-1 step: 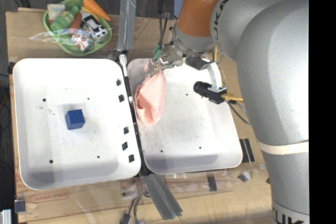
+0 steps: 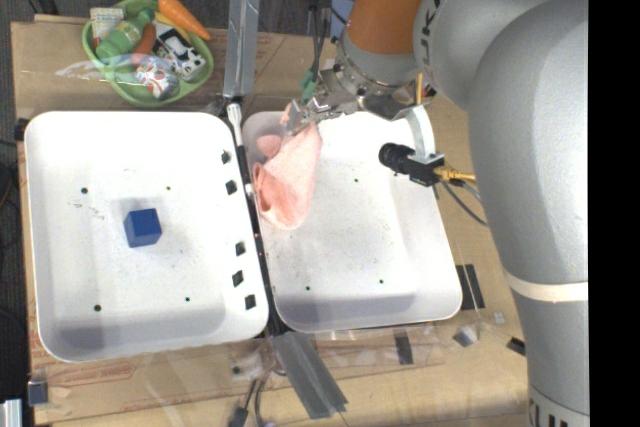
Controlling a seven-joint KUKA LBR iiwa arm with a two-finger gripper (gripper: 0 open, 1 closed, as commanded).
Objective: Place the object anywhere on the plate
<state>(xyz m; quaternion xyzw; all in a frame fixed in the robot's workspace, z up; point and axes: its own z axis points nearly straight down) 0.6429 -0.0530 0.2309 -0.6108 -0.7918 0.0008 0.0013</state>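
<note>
KUKA arm over 2 white bins on the counter. The fingers [image 2: 305, 110] are closed on the top edge of a pink cloth [image 2: 288, 177], which hangs from them and drapes down over the left wall of the right bin [image 2: 400, 255]. Well to the left of the fingers, a blue cube [image 2: 143, 227] lies in the left bin [image 2: 60, 175]. A green bowl of toy food [image 2: 150, 50] stands beyond that bin. No plate can be made out. Judged progress: object grasped and lifted; placement not yet done.
</note>
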